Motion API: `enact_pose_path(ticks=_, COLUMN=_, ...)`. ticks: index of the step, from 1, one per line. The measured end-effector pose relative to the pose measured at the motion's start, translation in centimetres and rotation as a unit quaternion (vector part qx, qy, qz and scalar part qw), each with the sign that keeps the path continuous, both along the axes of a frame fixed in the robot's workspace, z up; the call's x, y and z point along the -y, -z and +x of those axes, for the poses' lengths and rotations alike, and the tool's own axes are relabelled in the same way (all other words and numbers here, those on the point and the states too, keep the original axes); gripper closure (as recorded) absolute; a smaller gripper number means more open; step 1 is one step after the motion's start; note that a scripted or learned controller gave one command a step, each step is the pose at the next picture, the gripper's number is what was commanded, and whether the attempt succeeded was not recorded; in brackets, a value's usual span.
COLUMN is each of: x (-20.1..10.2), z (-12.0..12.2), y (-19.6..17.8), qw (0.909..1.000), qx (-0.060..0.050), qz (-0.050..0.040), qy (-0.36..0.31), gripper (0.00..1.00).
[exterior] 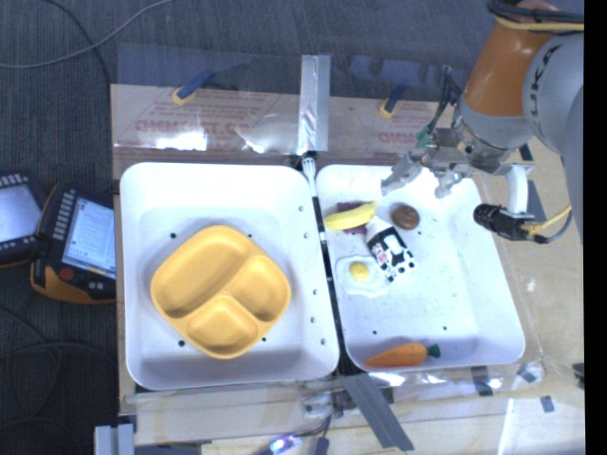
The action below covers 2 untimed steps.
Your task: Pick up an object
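Hand (pixel 424 175) open, seemingly empty, above right bin (pixel 493 292) near banana (pixel 347 216).

Two white bins (pixel 142 254), one yellow three-compartment tray (pixel 221 289), one banana (pixel 348 216), one fried egg (pixel 359 273), one carrot (pixel 398 354), one brown round item (pixel 406 216), one black-and-white cow figure (pixel 391 252), one dark reddish item (pixel 353 206) partly hidden behind the banana, one handheld pendant (pixel 76 245)
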<state>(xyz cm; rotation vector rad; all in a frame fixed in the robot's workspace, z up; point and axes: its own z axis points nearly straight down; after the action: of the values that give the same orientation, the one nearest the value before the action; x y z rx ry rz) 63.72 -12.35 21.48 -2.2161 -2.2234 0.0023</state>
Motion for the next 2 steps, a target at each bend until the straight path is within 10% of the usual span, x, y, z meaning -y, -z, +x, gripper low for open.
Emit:
enact_pose_path(ticks=1, x=-0.2, z=0.1, y=10.8, qw=1.0, qx=0.001, qz=-0.0003, qy=-0.007, gripper=0.0)
enact_pose_path(ticks=2, x=-1.1, z=-4.9, y=12.4, qw=0.9999, qx=0.007, qz=-0.0021, qy=-0.011, gripper=0.0)
